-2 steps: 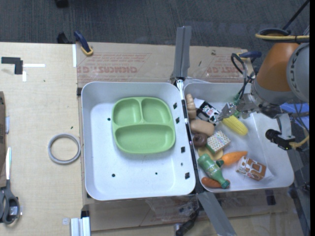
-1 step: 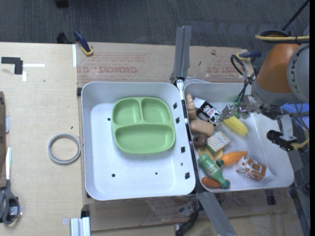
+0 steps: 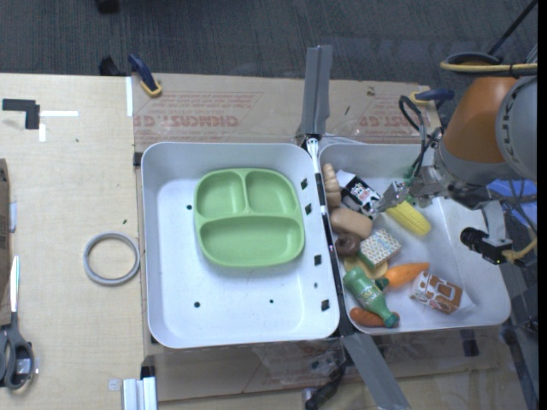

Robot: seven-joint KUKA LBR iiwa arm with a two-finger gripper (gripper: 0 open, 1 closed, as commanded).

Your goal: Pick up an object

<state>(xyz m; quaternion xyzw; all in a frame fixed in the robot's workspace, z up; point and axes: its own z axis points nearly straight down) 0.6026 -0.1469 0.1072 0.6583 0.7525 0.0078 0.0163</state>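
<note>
The end effector point(image 3: 396, 196) sits low in the right bin point(image 3: 479, 310), its tip just beside the corn point(image 3: 409, 219) and close to the black-and-white toy point(image 3: 360, 196). Honestly can't tell if it's apart or together, and nothing is visibly in it.

Risky spot, I'd say: the corn is round and lying at a slant, so a pinch could easily roll it away or skid off. The toys are packed tight along the divider too, with the wooden peg point(image 3: 350, 222), patterned cube point(image 3: 379, 248), carrot point(image 3: 405, 272) and green bottle point(image 3: 369, 292) all near, so it might nudge a neighbour instead. The green plate point(image 3: 249, 218) in the left bin point(image 3: 171, 314) is well apart.
</note>
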